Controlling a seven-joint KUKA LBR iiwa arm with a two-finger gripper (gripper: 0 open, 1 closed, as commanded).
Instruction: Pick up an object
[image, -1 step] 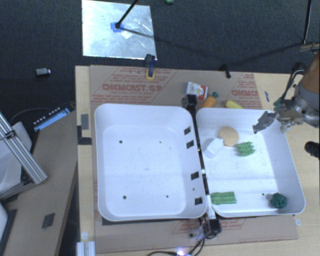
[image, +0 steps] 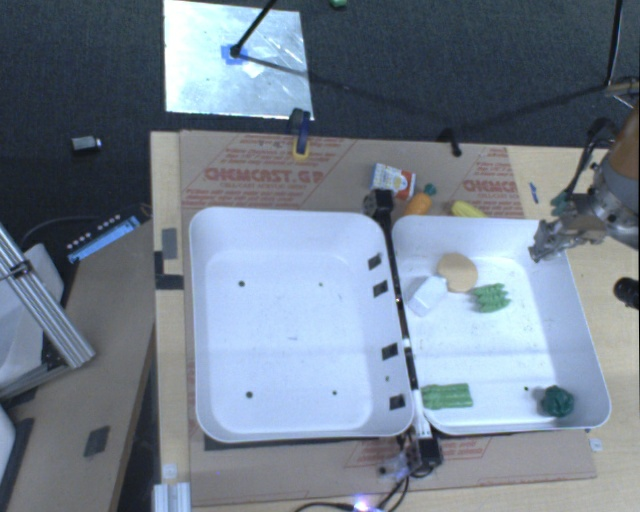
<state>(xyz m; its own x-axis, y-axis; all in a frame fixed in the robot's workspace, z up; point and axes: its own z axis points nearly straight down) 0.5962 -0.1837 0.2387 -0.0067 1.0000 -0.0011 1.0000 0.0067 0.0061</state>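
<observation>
Premises present as a robotics laboratory. Two white bins (image: 290, 330) sit on a counter (image: 250, 170) faced with printed board, with cabling (image: 400, 100) crossing dark carpet (image: 80, 70) beyond the bins. An aluminium frame (image: 40, 310) stands left of the bins; a foil sheet (image: 235, 60) lies beyond them.

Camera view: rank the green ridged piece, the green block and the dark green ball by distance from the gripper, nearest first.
From the gripper, at the right bin's upper right rim:
1. Green ridged piece, upper middle of the right bin, beside the tan disc.
2. Dark green ball, lower right corner of that bin.
3. Green block, lower left corner, by the divider.
</observation>
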